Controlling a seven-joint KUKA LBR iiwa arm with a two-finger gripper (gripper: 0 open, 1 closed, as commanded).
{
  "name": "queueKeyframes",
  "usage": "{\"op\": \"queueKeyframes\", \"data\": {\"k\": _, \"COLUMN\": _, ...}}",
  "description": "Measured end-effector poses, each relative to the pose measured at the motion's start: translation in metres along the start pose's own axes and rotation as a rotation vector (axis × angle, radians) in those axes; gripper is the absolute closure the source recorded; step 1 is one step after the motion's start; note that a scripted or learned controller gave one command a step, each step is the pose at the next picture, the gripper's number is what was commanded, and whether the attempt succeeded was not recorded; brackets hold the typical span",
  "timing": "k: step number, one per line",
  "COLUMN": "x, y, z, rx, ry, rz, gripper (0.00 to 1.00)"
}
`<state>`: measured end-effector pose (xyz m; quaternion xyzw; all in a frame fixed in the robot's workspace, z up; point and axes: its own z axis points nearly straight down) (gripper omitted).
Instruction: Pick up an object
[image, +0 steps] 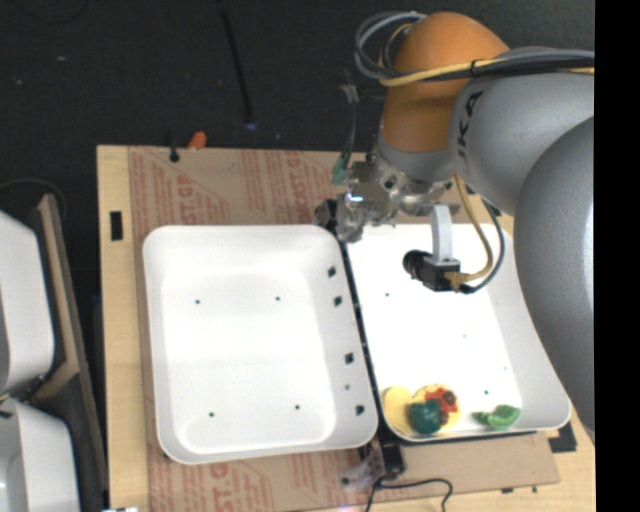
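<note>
Fixed overhead camera, slanted down on both bins (160, 300), arm (520, 130) entering right

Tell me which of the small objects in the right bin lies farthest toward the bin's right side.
The green piece. It lies alone near the front right corner of the right bin, apart from the cluster of yellow, teal and red objects to its left.

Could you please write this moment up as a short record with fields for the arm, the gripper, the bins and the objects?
arm: grey with orange band, reaching in from the right, over the far end of the bins
gripper: gripper above the far end of the divide between the bins; finger state unclear
left bin: left bin, shallow, white
right bin: right bin, shallow, white
objects: yellow piece, teal and red toy, green piece, clustered at the right bin's near edge
held: nothing seen between the fingers
</note>
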<state>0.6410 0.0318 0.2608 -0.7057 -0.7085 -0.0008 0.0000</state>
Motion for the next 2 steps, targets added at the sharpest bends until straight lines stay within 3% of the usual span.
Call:
{"op": "queueKeyframes", "data": {"k": 1, "x": 0.0443, "y": -0.0001, "z": 0.0078, "rx": 0.001, "ry": 0.0, "rz": 0.001, "gripper": 1.0}}
{"op": "queueKeyframes", "data": {"k": 2, "x": 0.042, "y": 0.0001, "z": 0.0074, "rx": 0.001, "ry": -0.001, "rz": 0.004, "gripper": 0.0}}
